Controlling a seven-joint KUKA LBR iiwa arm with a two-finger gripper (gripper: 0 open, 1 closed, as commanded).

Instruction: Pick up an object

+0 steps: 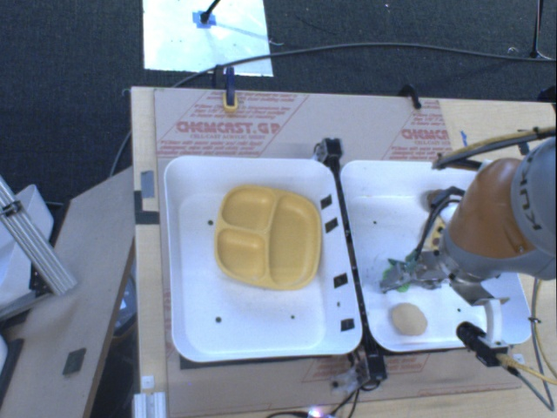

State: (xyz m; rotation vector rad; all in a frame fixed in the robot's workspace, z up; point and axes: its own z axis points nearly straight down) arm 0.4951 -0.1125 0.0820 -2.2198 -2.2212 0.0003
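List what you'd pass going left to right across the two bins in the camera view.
Left bin → yellow divided plate → black clips on the divider → right bin → gripper above a tan round object → arm.

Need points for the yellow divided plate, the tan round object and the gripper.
yellow divided plate (pixel 268 237): camera view, on the ridge between its compartments.
tan round object (pixel 408 319): camera view, middle of its top surface.
gripper (pixel 399 276): camera view, at the fingertip end above the right bin floor.

two white bins (pixel 187 259) rest on the bench (pixel 365 120).
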